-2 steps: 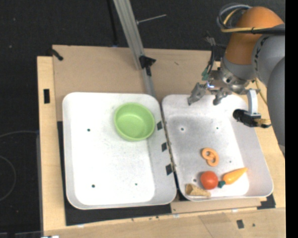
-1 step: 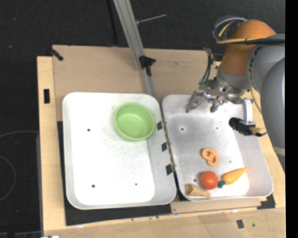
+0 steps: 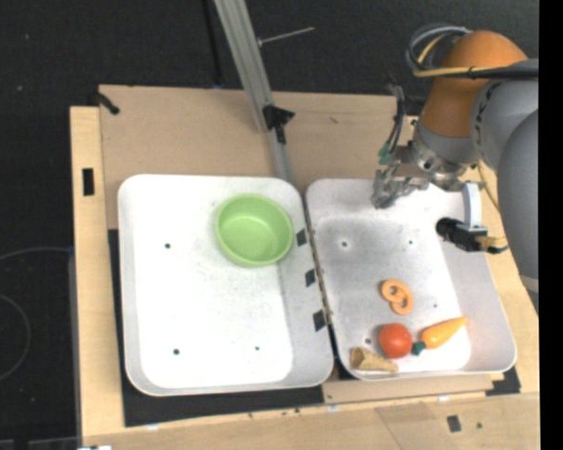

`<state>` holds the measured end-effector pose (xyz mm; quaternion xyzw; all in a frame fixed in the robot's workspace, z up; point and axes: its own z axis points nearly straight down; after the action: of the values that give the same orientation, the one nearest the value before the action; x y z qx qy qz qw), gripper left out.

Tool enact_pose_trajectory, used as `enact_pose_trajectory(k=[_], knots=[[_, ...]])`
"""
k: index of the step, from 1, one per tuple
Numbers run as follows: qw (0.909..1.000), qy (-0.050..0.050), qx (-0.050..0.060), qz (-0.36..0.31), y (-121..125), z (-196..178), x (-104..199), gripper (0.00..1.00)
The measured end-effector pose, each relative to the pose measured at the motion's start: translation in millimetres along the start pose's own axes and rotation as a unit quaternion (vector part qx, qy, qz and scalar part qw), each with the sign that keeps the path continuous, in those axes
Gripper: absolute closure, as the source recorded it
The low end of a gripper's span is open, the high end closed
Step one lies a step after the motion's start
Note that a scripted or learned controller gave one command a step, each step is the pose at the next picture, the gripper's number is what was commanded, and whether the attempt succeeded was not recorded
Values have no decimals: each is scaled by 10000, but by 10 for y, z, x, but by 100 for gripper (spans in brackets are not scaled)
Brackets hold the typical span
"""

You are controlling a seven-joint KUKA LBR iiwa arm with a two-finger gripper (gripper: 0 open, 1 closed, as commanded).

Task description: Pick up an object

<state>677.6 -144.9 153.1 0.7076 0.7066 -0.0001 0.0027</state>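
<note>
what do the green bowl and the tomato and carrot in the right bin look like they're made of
Green bowl: probably plastic, judging by its even lime colour, thin rim and dull matte look. Tomato and carrot: likely toy food in plastic or rubber, given their flat, saturated red and orange and smooth shapes; the view is too coarse to be sure. Both bins look like white moulded plastic, speckled with scuffs.

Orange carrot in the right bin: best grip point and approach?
Take the carrot across its thick middle, coming straight down from above. It lies flat, long axis slanting up to the right, so set the claw crosswise to that axis. The tomato sits close at its lower-left end and the bin wall runs near the tip, so mid-body probably leaves the most room.
</note>
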Motion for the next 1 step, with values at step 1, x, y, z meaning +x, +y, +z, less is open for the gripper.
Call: enact_pose_trajectory(k=[1], knots=[[10000, 16, -12, 4, -29, -456, 12, 100]])
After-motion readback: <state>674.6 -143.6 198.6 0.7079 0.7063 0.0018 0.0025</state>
